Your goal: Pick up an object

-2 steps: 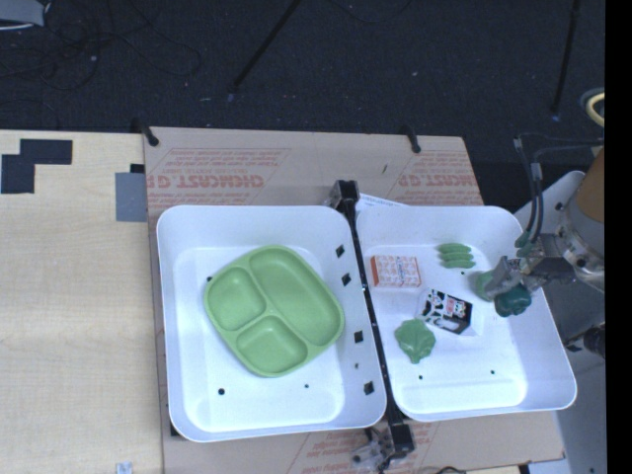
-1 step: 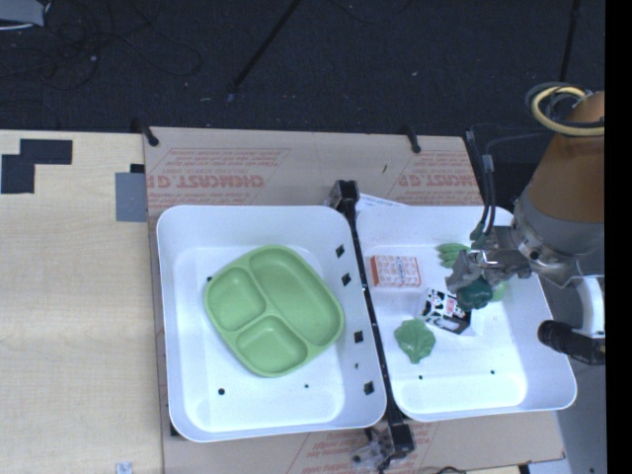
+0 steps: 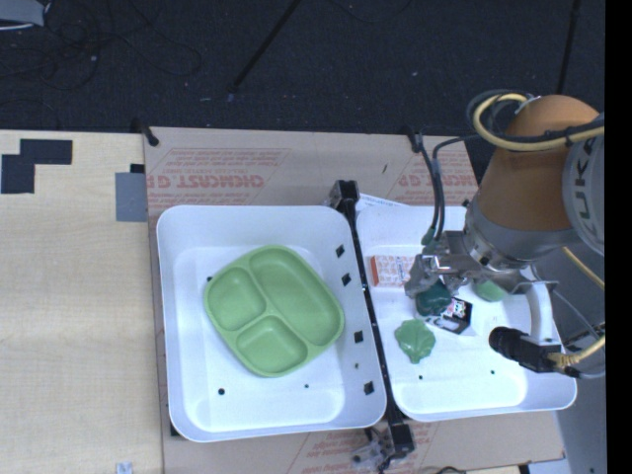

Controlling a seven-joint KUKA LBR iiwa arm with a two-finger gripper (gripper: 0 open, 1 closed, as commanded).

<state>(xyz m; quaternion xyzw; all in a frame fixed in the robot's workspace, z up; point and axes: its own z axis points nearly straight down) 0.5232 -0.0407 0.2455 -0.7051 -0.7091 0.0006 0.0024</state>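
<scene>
Robot lab, arm (image 3: 533, 181), two bins (image 3: 188, 265)

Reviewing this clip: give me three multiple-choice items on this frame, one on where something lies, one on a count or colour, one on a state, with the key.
1. Where does the green divided plate lie?
A. left bin
B. right bin
C. bare bench

2. How many compartments has the plate?
A. two
B. three
C. five

3. Where is the gripper?
A. over the left bin
B. low over the right bin
C. off the bench

Key: 1 A, the plate fills the left bin. 2 B, two ridges split it into three wells. 3 B, it hangs among the small things there, by a light green lump.
</scene>
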